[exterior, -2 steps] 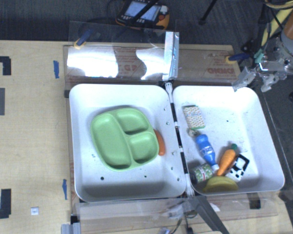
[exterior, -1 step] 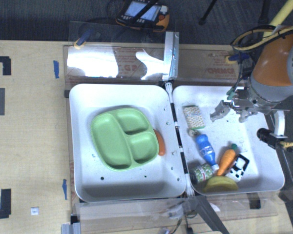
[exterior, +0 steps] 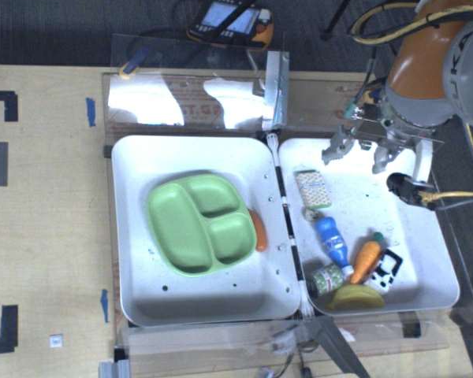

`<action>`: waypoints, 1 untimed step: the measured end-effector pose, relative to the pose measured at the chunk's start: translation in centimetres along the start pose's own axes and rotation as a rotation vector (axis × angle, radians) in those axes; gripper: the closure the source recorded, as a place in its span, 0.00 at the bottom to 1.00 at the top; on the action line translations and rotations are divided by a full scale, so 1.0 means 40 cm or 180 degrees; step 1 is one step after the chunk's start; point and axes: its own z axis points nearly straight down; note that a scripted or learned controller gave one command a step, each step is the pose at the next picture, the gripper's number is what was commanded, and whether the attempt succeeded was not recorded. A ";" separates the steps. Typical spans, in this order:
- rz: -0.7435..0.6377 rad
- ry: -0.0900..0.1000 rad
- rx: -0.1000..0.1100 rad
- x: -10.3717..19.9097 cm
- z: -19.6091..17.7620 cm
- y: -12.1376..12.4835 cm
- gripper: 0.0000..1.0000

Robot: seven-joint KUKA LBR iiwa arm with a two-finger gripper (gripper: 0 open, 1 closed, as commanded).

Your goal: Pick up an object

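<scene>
Camera view: gripper (exterior: 358, 155), fingers spread and bare, hangs over the right bin's (exterior: 433, 235) far edge; bottle (exterior: 332, 241) lies nearer, lengthwise slanting.

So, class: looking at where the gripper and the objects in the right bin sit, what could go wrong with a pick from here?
1. The blue bottle, toy carrot, small can and yellow item lie crowded together; the fingers may catch two or slip.
2. The open gripper hangs near the right bin far wall, apart from every object.
</scene>
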 end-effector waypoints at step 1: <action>-0.0320 0.0001 0.0012 -0.152 0.198 -0.185 0.00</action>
